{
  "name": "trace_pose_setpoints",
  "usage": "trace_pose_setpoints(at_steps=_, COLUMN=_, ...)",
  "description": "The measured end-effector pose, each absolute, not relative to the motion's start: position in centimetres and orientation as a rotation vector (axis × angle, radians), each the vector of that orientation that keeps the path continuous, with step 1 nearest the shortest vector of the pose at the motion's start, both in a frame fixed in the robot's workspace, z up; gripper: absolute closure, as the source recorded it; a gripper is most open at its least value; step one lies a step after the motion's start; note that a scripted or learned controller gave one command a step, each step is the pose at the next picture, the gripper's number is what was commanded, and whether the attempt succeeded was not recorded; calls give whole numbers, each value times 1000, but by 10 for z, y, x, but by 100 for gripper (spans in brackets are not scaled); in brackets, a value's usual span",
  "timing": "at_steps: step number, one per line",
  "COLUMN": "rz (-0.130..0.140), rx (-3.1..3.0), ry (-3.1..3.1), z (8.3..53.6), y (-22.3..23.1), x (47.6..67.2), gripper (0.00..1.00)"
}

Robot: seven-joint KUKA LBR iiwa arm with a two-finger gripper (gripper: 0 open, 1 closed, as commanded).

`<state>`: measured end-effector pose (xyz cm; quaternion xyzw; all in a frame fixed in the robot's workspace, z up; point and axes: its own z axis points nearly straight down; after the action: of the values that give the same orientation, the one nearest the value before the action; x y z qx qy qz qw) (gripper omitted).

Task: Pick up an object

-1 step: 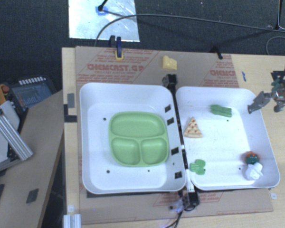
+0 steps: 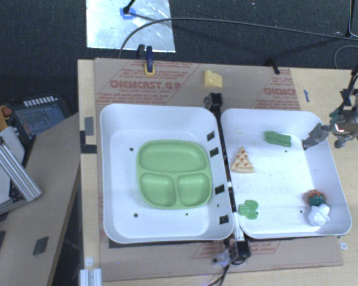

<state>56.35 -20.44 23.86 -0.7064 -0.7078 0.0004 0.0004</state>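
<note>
The claw hangs at the right rim of the right bin, a dark finger reaching in over the white wall; whether it is released or clenched cannot be told, and nothing is seen between its fingers. Closest to it, just to its left on the bin floor, lies a green block. Below it, in the bin's near right corner, sit a small red-and-green piece and a white piece, touching. Farther left lie a pizza slice and a green toy near the divider. The floor between them is bare white.

Beyond the divider, the left bin carries a green three-part tray. Both bins rest on a cardboard sheet printed "CHEMCAST G P" in red, on the pale bench. A yellow cheese wedge lies on the cardboard behind the bins. Farthest off, dark carpet holds a shiny metal plate and cables.
</note>
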Motion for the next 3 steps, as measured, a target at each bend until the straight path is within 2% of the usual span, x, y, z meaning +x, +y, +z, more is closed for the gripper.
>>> trace_pose_setpoints(at_steps=2, rz=2, rx=-2220, ry=-2221, z=132, y=-200, x=549, gripper=0)
trace_pose_setpoints(at_steps=3, rz=-3, rx=-2223, ry=-2226, z=145, y=-200, x=551, gripper=100)
